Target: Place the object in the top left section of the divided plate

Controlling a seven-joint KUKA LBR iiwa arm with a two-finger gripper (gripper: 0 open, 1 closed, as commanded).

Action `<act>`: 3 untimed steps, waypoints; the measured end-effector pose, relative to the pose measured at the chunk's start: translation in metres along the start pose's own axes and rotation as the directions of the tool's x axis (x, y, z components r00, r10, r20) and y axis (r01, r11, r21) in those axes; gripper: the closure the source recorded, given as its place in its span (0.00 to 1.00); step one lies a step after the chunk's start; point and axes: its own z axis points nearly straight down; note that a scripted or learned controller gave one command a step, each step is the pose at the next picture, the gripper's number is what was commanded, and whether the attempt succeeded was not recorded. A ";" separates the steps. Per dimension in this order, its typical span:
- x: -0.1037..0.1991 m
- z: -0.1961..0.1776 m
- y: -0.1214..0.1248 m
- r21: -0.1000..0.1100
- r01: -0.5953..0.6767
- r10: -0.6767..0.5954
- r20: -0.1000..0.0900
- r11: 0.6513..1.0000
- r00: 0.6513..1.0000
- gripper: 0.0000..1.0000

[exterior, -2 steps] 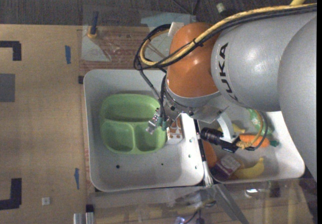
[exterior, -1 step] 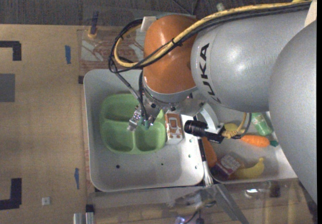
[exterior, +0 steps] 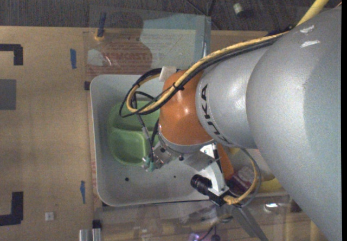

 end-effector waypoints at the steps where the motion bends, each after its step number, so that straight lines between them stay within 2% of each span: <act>1: -0.031 0.035 -0.016 -0.021 0.226 -0.226 0.011 0.974 0.974 1.00; 2: 0.000 -0.039 0.061 0.001 0.262 -0.262 0.001 0.965 0.965 1.00; 3: 0.002 0.035 0.009 -0.025 0.372 -0.371 0.013 0.928 0.928 1.00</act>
